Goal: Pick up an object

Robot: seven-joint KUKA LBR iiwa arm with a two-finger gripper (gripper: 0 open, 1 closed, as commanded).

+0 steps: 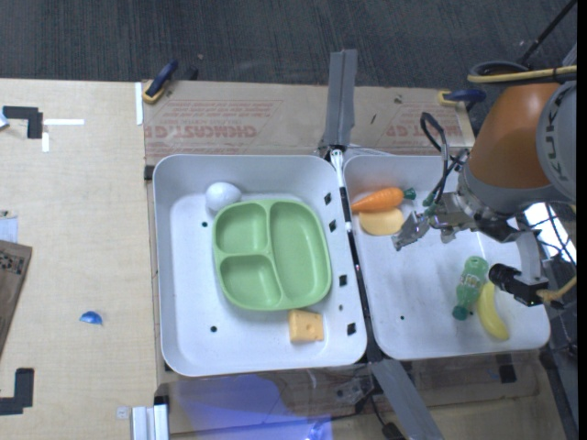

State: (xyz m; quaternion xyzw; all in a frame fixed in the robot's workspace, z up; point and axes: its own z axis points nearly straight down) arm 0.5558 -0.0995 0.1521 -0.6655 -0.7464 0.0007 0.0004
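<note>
Two white bins sit side by side on my table: left bin (183, 273), right bin (413, 328). Left one holds a green divided plate (272, 253) in the middle, a small white round thing (223, 193) touching the plate's upper left edge, and a yellow block (306, 326) just below the plate's lower right corner. Right bin has an orange carrot (379, 199) at the upper left, lying across a pale yellow rounded piece (383, 221) right under it, both close to the dividing wall. Near the lower right of that bin I see a green bottle (470, 285) lying tilted, with a banana (492, 314) just beside it, touching or nearly so. Arm comes in from the right, orange band up top. Hand (410, 235) hovers over the right bin, just right of the pale yellow piece; nothing visible between its tips, and I cannot tell how wide it stands.
</note>
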